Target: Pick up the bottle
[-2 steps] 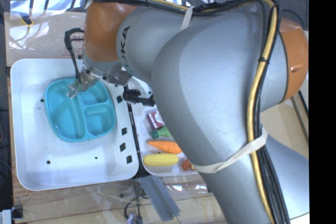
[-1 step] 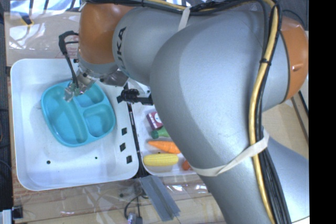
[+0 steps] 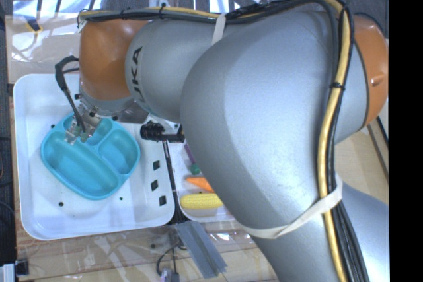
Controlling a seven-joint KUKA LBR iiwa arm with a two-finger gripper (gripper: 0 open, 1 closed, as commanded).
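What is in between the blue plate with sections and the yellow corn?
In the camera view, bare white floor of the left bin and its raised rim lie between the blue divided plastic plate and the yellow corn cob.

Bulky smooth grey metal arm casing [image 3: 264, 129], orange band [image 3: 106, 59] above wrist, black lettering, black-and-yellow cable bundle [image 3: 334, 96], white strap ties.

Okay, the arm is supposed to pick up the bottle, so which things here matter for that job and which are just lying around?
For the job:
- two-finger gripper, low over the left white bin
- No bottle can be made out; the grey arm hides much of the right bin.

Lying about:
- light blue divided plastic tray
- yellow corn-like toy
- small orange piece
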